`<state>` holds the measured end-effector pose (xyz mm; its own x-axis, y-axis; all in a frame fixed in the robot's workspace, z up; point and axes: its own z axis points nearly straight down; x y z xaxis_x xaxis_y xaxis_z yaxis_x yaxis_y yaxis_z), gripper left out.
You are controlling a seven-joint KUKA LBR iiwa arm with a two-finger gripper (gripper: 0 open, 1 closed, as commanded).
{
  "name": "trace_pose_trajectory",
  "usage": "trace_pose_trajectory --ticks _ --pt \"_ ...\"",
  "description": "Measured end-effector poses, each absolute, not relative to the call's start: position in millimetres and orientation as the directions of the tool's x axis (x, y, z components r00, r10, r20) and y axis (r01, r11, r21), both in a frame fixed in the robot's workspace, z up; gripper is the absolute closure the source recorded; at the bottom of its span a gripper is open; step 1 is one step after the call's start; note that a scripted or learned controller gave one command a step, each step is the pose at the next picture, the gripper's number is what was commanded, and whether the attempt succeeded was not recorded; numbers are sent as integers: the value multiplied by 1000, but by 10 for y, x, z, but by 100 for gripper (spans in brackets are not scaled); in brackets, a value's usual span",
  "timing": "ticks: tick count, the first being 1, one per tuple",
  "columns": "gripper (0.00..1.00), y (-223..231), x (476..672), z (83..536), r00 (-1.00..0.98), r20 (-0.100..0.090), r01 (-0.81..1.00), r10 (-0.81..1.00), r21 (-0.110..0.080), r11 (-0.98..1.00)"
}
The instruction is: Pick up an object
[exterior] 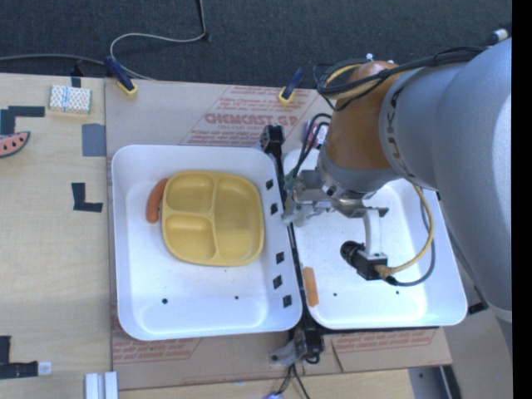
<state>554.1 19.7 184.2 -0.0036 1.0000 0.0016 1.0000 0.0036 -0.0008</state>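
Still at the approach step by my read: nothing visibly gripped.

Near edge of the right bin (432,310): a carrot (309,286) lies against that bin's left wall, beside the divider between bins. That looks the closest pick candidate.

Mid: the gripper (306,209) sits over the right bin's left wall, above the carrot and apart from it. Arm body blocks the tool; can't tell how it's set or whether anything is in it. No object seen between its tips.

Left bin (137,306): yellow tray (214,217) in the far half, a sausage (154,201) touching the tray's left rim.

Next move, as I judge it: shift toward the right bin's near-left corner, line up across the carrot's short axis, descend. Wall is tight beside it, so one finger has little room; a scrape or miss is likely.
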Motion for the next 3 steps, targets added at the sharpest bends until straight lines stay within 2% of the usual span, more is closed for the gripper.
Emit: trace_pose_trajectory --ticks 1,2,3 --pt "100 -347 5611 3646 0 -1 1000 1000 2 0" --pt "0 -344 5608 3640 -1 -1 1000 1000 0 1" --pt "0 103 6014 1822 -2 0 1000 1000 -6 2"
